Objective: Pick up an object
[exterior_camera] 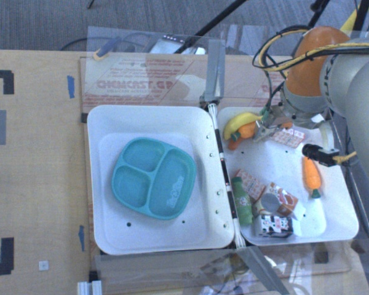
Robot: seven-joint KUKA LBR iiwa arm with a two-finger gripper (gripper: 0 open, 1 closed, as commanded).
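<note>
My gripper [267, 125] is low at the back of the right bin [347, 226], just beside the banana [240, 121] and an orange piece [248, 129] near the divider; whether it is spread or pressed together I cannot tell. A patterned packet [289, 137] lies just right of it. The carrot [311, 176] sits near the right wall, with bare white floor between it and the front clutter: green bottle [242, 199], can [270, 201], black-and-white carton [275, 225]. The left bin [104, 128] has a teal tray [154, 177], with bare floor round it.
</note>
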